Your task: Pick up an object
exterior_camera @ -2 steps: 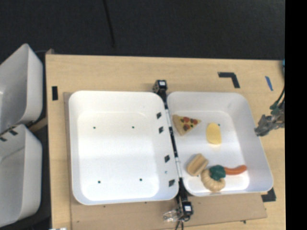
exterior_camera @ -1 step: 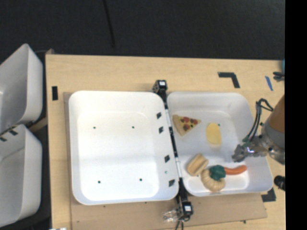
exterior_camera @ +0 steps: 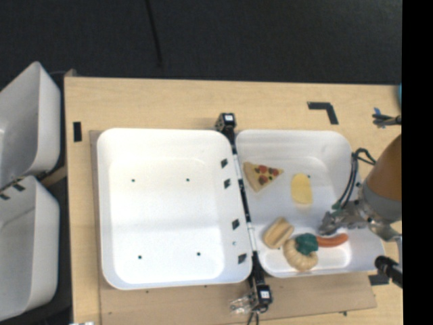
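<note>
The right bin [exterior_camera: 325, 144] holds several toy foods. A pizza slice [exterior_camera: 260, 175] lies at its upper left and a yellow piece [exterior_camera: 302, 188] sits near the middle. A tan bun [exterior_camera: 277, 233] lies at the lower left, with a croissant [exterior_camera: 300, 257] and a green piece [exterior_camera: 306, 242] beside it. A red-orange piece [exterior_camera: 334, 240] lies right of the green one. My gripper [exterior_camera: 333, 224] hangs low in the right bin, just above the red-orange piece and close to the green one. The arm's orange band [exterior_camera: 388, 176] is at the right.
The left bin [exterior_camera: 162, 208] stands beside the right one, joined by black clips [exterior_camera: 234, 224] along the shared rim. White containers [exterior_camera: 24, 181] sit off the bench at the far left. Cables [exterior_camera: 352, 175] run along the wrist.
</note>
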